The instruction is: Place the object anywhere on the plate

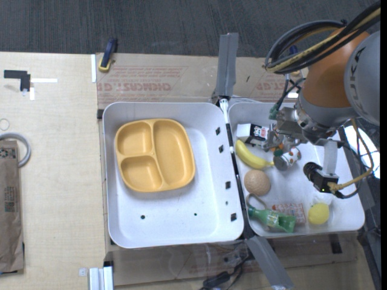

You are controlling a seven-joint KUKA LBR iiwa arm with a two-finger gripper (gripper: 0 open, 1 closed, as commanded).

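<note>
Yellow plastic, split into three compartments, the plate (155, 155) lay bare in the left bin (121, 222), well apart from the pincer (279, 145) and across the divider from it. Nothing had been placed on it, so the whole task looked to be still ahead: pick, carry over, set down.

The pincer hung low in the right bin (344, 225), near that bin's far wall. Just beside it on the plate's side lay a banana (252, 154); right under it sat a small white thing with red spots (289, 157), possibly touching the fingers, though that could not be settled. Nearer the camera than the pincer were a tan ball (257, 182), a green bottle (273, 219) lying flat and a lemon (318, 213).

Whether the pincer was released or clenched could not be told; the wrist and its cables covered most of it, and nothing was plainly seen gripped in it. Which item was meant to be moved was likewise unclear, though the spotted thing and the banana were the closest candidates. A dark card behind the pincer was half hidden, and the arm (329, 80) was cut off at the frame.
</note>
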